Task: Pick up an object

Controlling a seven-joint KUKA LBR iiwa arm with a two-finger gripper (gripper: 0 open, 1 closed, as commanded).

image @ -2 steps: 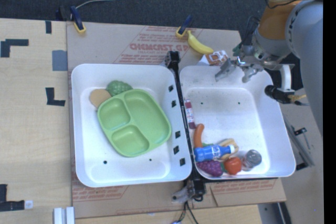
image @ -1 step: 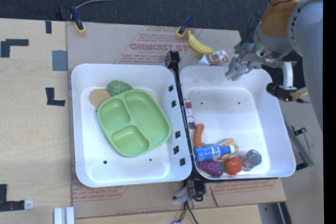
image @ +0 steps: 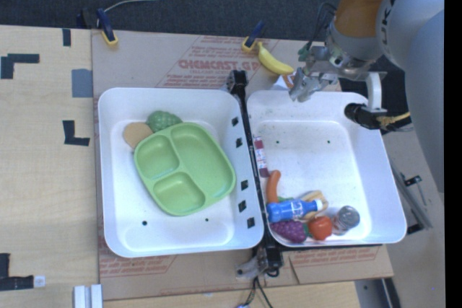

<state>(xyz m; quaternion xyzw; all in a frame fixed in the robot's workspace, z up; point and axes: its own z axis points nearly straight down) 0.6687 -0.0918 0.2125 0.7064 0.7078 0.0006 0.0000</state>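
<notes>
My gripper (image: 301, 89) hangs over the far rim of the right bin (image: 375, 155), near its back left corner. A yellow banana (image: 273, 60) lies just to the gripper's left, over the cardboard behind the bins; its right end reaches the gripper, and whether it is held is unclear. At the near end of the right bin lie an orange carrot (image: 272, 185), a blue bottle (image: 292, 210), purple grapes (image: 291, 231), a red tomato (image: 320, 228), a grey can (image: 347, 218) and a pale yellow piece (image: 312, 196).
The left bin (image: 115, 184) holds a green divided tray (image: 184, 167), a green leafy toy (image: 164, 120) and a tan round piece (image: 135, 133). A black divider (image: 244, 148) runs between the bins. Yellow clamps (image: 253, 45) sit on the cardboard at the back.
</notes>
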